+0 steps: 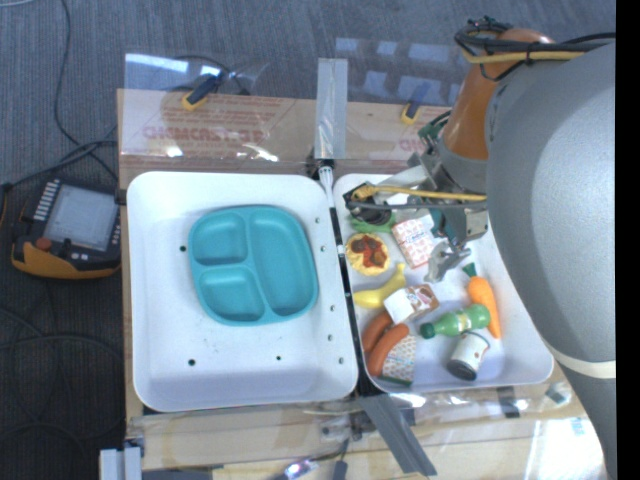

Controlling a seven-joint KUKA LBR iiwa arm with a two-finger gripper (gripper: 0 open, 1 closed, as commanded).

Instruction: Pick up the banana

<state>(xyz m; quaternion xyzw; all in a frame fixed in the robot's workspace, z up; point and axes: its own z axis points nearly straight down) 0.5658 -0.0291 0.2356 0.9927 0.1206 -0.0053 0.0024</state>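
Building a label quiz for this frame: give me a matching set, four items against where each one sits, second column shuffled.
Items:
1. teal plastic divided plate
2. yellow toy banana
3. orange toy carrot
4. grey two-finger gripper

Places:
A. right bin, far right, beside the green bottle
B. above the right bin's middle, near the red-and-white box
C. middle of the left bin
D. right bin, near the divider, below the small pizza

Pairs: 1-C, 2-D, 3-A, 4-B
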